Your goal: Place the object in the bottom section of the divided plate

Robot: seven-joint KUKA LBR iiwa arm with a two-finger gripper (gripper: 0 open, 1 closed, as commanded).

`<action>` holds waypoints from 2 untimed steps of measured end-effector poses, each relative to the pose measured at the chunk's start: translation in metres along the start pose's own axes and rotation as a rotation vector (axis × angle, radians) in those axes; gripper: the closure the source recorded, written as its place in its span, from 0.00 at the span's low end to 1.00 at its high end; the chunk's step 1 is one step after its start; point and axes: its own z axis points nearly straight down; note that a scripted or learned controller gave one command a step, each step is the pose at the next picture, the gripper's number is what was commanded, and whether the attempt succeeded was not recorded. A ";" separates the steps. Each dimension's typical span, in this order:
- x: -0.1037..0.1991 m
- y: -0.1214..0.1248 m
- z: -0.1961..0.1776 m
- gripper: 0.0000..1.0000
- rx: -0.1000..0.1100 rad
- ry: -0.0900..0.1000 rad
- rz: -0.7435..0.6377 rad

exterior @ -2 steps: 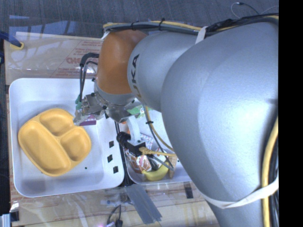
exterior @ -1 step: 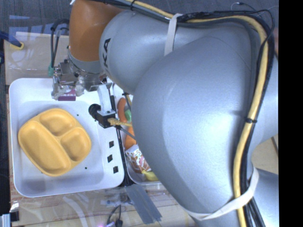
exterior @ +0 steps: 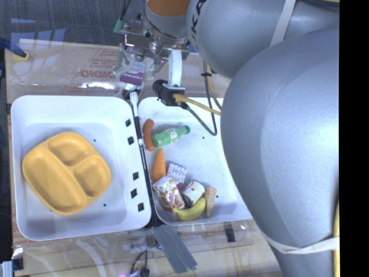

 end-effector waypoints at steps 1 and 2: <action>0.071 -0.012 0.121 1.00 0.006 -0.002 0.009; 0.078 -0.012 0.075 1.00 0.003 -0.001 0.644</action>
